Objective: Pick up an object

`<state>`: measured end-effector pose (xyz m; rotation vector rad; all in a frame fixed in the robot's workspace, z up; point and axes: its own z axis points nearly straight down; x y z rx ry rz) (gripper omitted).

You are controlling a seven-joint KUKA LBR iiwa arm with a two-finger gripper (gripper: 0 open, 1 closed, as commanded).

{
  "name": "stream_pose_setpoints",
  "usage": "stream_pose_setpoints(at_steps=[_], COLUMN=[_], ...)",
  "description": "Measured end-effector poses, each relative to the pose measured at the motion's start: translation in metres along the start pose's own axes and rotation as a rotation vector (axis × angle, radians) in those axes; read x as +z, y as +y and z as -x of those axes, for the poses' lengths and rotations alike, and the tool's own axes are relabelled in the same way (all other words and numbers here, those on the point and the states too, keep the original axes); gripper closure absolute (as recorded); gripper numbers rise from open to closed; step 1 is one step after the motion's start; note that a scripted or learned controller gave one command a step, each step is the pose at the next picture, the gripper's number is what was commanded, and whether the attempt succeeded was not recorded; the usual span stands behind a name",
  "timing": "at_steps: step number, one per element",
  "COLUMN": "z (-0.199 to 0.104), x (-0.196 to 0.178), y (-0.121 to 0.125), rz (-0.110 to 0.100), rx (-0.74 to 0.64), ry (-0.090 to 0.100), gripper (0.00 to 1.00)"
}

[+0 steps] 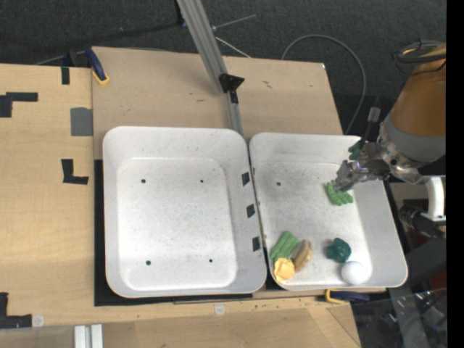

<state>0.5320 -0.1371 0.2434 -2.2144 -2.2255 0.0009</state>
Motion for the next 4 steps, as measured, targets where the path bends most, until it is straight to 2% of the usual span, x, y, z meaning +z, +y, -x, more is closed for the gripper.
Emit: stream_pose_setpoints(at_steps=[1,2,4], z=[-0.057,-0.113,-0.207], x=[-0.005,0.009,0.017], y=[0.001,0.002,0.01], rz=[0.001,-0.001,0.0], rx=[-0.003,-0.002,-0.001], ry=[0.001,0.0,0.0], gripper=[1.0,1.0,1.0])
